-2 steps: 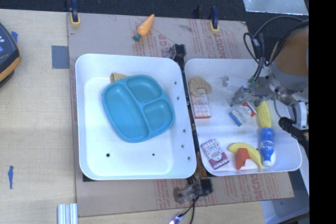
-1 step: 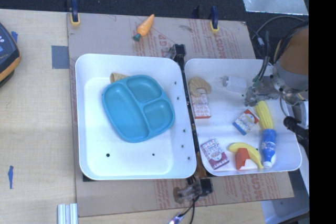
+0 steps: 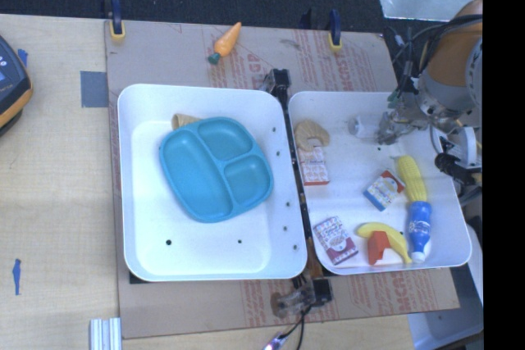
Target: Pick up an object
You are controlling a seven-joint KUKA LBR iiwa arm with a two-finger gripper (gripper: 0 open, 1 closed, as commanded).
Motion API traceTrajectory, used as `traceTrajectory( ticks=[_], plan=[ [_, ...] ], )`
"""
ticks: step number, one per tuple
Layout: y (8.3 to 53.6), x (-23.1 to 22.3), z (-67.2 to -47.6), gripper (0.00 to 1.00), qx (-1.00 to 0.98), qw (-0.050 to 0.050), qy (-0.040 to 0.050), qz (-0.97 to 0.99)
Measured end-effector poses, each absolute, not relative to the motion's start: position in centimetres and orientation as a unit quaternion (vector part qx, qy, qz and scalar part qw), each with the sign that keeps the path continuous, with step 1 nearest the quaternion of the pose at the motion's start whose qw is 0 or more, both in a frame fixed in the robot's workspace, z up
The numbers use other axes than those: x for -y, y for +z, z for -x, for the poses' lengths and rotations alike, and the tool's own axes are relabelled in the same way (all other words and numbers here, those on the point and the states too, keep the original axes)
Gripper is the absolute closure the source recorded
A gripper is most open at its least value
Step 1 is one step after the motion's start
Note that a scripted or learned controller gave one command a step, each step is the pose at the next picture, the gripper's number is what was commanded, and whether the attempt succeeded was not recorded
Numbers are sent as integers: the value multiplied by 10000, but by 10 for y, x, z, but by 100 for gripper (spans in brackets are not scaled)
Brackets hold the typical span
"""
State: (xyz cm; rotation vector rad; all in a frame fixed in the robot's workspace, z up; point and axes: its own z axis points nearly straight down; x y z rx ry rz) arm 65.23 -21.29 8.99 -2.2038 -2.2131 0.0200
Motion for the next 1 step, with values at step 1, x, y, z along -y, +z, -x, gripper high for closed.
traceTrajectory(
  ticks=[1],
  plan=[
    [96, 213, -653, 100, 7087, 71, 51, 7055]
  ],
)
